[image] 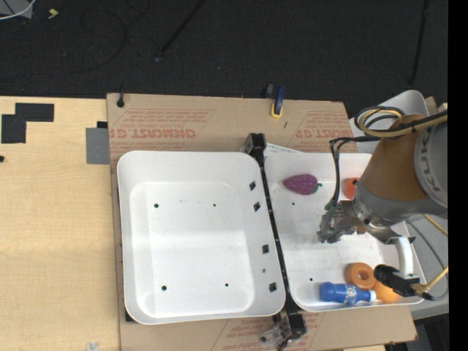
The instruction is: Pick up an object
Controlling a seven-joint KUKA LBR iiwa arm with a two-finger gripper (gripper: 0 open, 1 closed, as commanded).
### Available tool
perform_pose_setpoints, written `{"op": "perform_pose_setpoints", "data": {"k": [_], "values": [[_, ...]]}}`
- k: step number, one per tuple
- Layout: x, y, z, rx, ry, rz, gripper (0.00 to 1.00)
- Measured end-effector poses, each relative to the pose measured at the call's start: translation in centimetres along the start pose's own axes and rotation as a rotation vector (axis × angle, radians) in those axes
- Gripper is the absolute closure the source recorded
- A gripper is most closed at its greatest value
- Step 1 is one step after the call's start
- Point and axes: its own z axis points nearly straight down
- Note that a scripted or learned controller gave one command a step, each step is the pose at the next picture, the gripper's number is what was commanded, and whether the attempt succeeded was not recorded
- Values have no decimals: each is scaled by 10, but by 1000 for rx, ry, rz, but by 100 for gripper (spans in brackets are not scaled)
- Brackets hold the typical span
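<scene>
The gripper (330,230) is seen low in the right bin (303,218); its grip cannot be told, perhaps empty.

Robotics lab: cardboard-lined bench (183,123), loose cables (183,20) on dark carpet behind it, clamp (276,101) at bench's far edge.

Even overhead light, soft shadows, slightly grainy focus.

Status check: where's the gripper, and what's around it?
Gripper low in right bin. Purple toy apart, up-left. Orange ring and blue piece at near wall.
</scene>
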Motion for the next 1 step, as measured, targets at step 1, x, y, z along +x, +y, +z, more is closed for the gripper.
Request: {"op": "perform_pose_setpoints", "data": {"k": [1], "values": [[88, 84, -50, -17, 2, -14, 100]]}}
